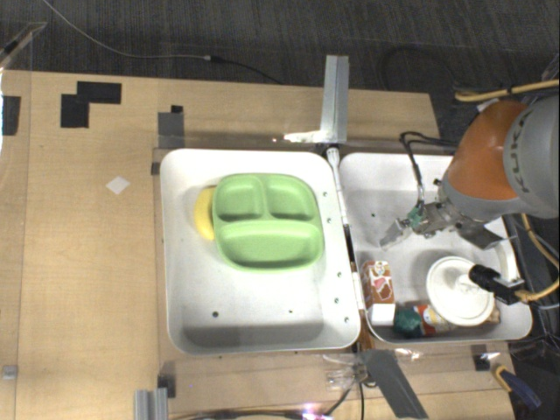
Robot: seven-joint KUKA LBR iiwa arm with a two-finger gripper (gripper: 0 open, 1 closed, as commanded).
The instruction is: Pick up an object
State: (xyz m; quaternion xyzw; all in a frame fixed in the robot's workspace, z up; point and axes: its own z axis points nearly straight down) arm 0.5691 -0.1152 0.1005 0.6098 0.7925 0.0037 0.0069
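Hand [404, 227], its grip state impossible to tell, hovers in the right bin [367, 182] above a white lidded cup [457, 291], well apart from the green divided plate [265, 220].

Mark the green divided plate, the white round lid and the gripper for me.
green divided plate [265, 220]: camera view, centre ridge.
white round lid [458, 290]: camera view, top face.
gripper [404, 227]: camera view, fingertip end.

**Even overhead light, hot whites, soft detail**

Light falls evenly from above. The left shallow white plastic bin [254, 322] glares near its rim, with a grey shadow pooled along its near wall. Left of that bin the pale wooden bench [79, 261] looks flat and washed. Beyond it the dark carpet [219, 16] stays dim. Detail is slightly soft throughout.
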